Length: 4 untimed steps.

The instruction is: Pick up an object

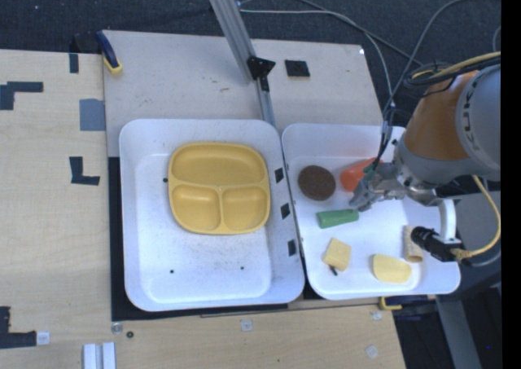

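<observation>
In the right bin [309, 135] lie a brown round cookie [317, 182], a green stick [337, 217], an orange-red piece [356, 172], a yellow wedge [337, 254], a yellow lump [391, 269] and a tan piece [411, 243]. My gripper [365, 194] hangs low over this bin, just below the orange-red piece and right above the green stick's right end. The arm's wrist covers part of the orange-red piece. Nothing shows between the fingers.
The left bin [138, 221] holds a yellow divided plate [219, 186]. A metal pole [232, 17] slants down from the top to the gap between the bins. Cables trail at the upper right. A blue and yellow clamp [108, 52] sits at the bench's far-left corner.
</observation>
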### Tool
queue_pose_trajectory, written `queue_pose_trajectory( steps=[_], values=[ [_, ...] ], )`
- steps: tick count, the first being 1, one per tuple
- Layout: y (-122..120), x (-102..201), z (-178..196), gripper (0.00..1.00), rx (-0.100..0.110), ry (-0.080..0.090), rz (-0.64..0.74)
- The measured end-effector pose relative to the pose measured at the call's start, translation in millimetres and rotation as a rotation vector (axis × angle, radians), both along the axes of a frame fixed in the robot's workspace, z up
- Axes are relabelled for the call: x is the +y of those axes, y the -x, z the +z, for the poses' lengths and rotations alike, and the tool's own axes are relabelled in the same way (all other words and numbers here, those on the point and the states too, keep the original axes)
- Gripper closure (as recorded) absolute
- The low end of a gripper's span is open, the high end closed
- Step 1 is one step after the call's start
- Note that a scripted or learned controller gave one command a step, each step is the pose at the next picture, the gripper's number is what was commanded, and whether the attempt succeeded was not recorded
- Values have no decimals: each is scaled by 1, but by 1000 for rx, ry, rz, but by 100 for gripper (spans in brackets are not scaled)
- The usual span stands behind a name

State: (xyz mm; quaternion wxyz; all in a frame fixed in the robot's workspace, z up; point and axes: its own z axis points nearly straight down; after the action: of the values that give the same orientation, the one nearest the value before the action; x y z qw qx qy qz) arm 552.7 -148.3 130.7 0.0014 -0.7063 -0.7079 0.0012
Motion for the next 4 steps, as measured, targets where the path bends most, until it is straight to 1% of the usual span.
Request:
queue_pose_trajectory(
  steps=[1, 2, 3, 4],
  values=[
    [-4, -4, 44, 100, -6, 1, -1],
    [-2, -2, 86, 100, -6, 1, -1],
    [-11, 3, 137, 100, -6, 1, 0],
    [-9, 53, 123, 100, -2, 0, 3]
  ],
)
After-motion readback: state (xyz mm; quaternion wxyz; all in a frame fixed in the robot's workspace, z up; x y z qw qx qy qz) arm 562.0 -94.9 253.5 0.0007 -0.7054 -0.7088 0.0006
